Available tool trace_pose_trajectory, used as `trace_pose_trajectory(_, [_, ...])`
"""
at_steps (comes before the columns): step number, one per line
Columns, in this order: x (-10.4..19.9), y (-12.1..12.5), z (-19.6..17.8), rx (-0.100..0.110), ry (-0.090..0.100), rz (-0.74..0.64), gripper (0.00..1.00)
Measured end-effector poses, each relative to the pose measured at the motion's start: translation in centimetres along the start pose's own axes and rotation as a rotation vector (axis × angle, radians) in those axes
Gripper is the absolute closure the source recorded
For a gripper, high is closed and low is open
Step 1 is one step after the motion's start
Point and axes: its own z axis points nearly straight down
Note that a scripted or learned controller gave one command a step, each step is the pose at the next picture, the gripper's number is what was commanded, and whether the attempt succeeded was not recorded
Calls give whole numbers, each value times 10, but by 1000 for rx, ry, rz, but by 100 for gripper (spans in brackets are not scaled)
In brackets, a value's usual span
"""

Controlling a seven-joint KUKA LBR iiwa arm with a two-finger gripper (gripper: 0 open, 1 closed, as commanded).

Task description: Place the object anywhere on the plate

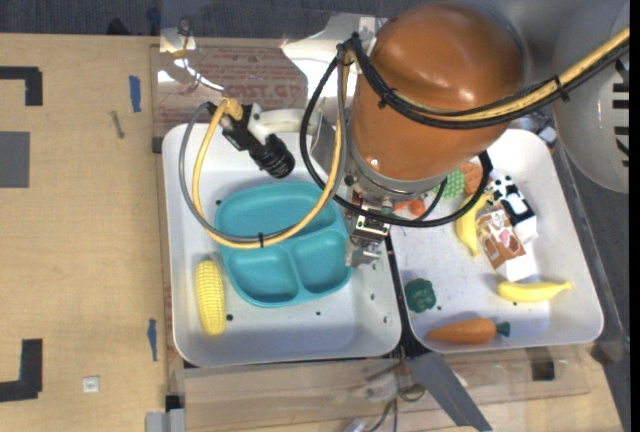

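Note:
A teal divided plate point(270, 240) lies in the left bin point(190, 220), nothing resting in its compartments. My gripper point(362, 240) hangs below the orange wrist band, right at the plate's right rim near the wall between the two bins. The wrist hides much of what is under it, and I see no object in the gripper. A yellow corn cob point(209, 295) lies in the left bin just left of the plate.
The right bin point(575, 320) holds a green broccoli piece point(420, 295), an orange carrot point(462, 331), two bananas point(533, 291) point(468, 228) and a small carton point(505, 240). A yellow cable loops over the plate.

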Motion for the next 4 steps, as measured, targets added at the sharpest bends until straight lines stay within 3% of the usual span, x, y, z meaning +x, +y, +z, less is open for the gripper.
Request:
trace_pose_trajectory(1, [2,-37,0,6,0,-60,100])
trace_pose_trajectory(2, [43,49,-24,4,4,-50,100])
trace_pose_trajectory(3, [23,73,21,1,-4,-92,100])
trace_pose_trajectory(4, [36,102,-68,4,4,-27,100])
